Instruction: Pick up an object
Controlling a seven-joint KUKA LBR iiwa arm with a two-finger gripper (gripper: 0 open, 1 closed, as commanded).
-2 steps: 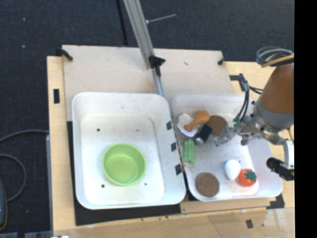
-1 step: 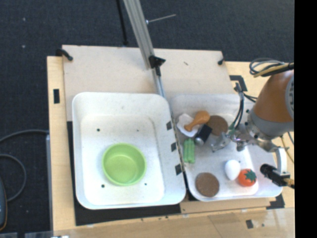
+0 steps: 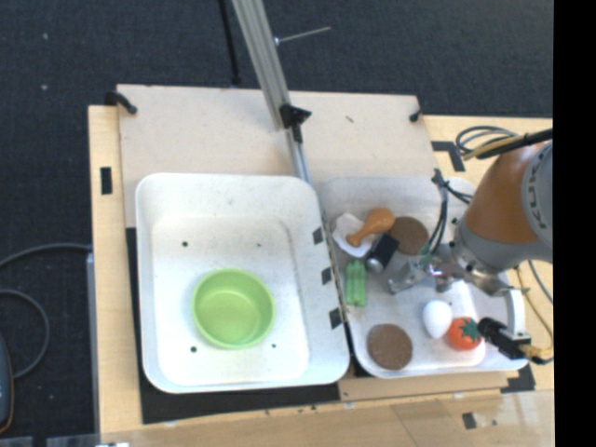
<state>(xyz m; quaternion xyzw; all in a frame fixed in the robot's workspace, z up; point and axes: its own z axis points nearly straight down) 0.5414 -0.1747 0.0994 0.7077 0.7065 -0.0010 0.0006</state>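
The right bin [image 3: 410, 186] holds several small objects. A tan drumstick-shaped piece [image 3: 374, 223] and a brown disc [image 3: 411, 234] lie near its middle, with a white scrap [image 3: 345, 227] to their left. A green block [image 3: 356, 283] lies along the left wall. A white egg [image 3: 436, 318], a red tomato [image 3: 464, 333] and a second brown disc [image 3: 389, 345] sit near the front. My gripper [image 3: 391, 266] is low in this bin, just below the drumstick piece and right of the green block. The wrist hides what lies under it.
The left bin [image 3: 177, 203] holds a green bowl [image 3: 233, 307] toward its front. A metal pole [image 3: 270, 63] slants down from the top to the gap between the bins. Cables [image 3: 480, 142] lie on the bench at the right.
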